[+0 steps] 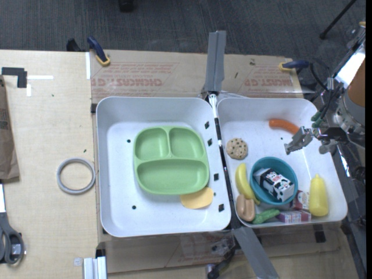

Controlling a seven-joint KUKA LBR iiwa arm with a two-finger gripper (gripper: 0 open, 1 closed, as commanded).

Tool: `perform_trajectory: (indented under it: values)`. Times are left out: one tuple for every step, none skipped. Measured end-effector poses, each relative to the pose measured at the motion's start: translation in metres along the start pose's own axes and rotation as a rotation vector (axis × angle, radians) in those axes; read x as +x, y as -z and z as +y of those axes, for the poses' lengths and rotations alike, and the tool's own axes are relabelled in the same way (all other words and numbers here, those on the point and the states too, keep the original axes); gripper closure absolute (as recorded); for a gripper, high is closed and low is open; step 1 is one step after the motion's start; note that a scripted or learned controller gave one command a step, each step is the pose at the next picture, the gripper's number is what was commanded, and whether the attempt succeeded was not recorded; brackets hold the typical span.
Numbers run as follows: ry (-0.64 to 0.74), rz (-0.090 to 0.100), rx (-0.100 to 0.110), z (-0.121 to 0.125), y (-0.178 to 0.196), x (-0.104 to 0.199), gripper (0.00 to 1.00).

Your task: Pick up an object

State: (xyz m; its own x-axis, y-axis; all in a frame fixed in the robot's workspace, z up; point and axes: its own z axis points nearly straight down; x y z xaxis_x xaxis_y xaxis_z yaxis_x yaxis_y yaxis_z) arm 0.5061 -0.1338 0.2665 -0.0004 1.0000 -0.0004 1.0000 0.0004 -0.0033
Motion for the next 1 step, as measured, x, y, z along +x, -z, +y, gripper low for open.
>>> perform_trajectory:
  values:
    - [0.006,0.001,0.0,-0.0288,-0.1282,0.0012,0.0]
